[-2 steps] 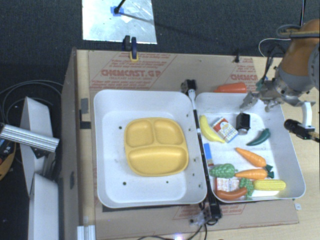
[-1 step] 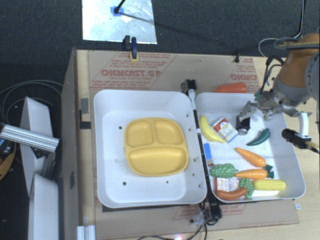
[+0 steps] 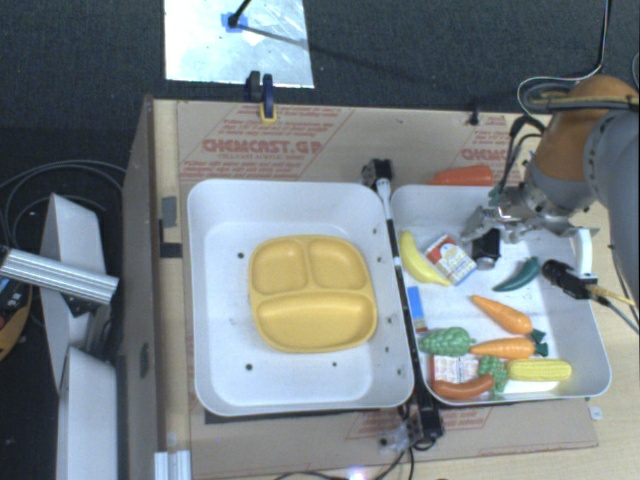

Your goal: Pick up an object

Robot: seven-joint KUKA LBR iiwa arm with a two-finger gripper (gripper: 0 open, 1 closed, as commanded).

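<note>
We see the arm point(image 3: 590, 143) reaching in from three o'clock, its gripper point(image 3: 487, 240) hanging low over the right bin point(image 3: 598, 353) near that bin's twelve o'clock side. We cannot tell how its tips are set, and nothing shows between them.

The toys lie in the right bin. A small box point(image 3: 452, 260) sits just at the gripper's seven o'clock, and a banana point(image 3: 415, 260) lies beside the box at nine o'clock, along the bin's left wall. A green pepper point(image 3: 517, 275) rests at the gripper's four o'clock. Below that, at six o'clock, a carrot point(image 3: 502, 314) lies on a slant, with a second carrot point(image 3: 503, 348) under it. Broccoli point(image 3: 446, 342) sits at the second carrot's nine o'clock, and corn point(image 3: 540, 371) at its five o'clock. A sausage point(image 3: 460, 388) lies against the bin's near wall.

In the left bin point(image 3: 215, 348), a yellow plate point(image 3: 311, 293) with three sections rests at the middle.
</note>
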